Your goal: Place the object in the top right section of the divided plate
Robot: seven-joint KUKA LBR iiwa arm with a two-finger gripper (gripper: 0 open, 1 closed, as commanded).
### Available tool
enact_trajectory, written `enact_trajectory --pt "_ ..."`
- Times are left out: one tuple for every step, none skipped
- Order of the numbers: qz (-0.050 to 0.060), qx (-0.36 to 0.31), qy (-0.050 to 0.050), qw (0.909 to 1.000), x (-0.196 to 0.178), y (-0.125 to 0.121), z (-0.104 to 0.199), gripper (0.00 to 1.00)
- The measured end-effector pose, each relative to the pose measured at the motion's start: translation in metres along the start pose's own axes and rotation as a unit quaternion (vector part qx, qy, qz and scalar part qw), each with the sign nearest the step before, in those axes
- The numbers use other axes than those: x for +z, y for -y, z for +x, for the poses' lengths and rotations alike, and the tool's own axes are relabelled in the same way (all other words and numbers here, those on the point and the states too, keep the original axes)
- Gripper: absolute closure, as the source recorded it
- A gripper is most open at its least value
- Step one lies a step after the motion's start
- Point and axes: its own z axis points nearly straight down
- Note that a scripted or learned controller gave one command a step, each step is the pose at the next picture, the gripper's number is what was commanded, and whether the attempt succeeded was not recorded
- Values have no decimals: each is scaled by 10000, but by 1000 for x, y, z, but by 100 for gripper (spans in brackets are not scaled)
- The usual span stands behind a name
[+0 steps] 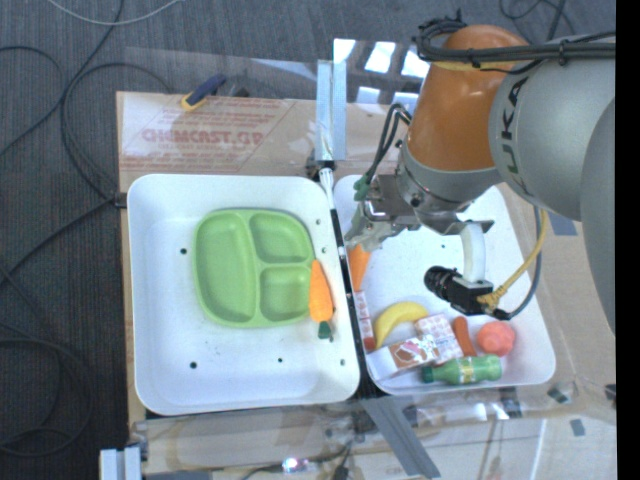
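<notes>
A green divided plate (pixel 232 268) lies in the left white bin (pixel 160 368). An orange carrot (pixel 320 291) with a green stem rests along the plate's right rim, beside the lower right section and partly on the bin floor. The plate's top right section (pixel 280 236) holds nothing. My gripper (pixel 362 230) hangs over the left edge of the right bin (pixel 530 363), just right of the wall between the bins. A small orange piece (pixel 358 266) sits directly below it. Whether that piece is held is hidden from this angle.
The right bin's front holds a banana (pixel 398 318), a red-and-white packet (pixel 425 343), a green bottle (pixel 462 371), a round orange-red fruit (pixel 496 338) and a slim bottle (pixel 363 320) by the left wall. A black cable plug (pixel 450 286) hangs off the arm.
</notes>
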Motion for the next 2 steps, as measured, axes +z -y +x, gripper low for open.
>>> enact_trajectory --pt "4 397 9 9992 -26 57 -65 100" --pt "-7 -880 14 9961 -50 63 -125 100"
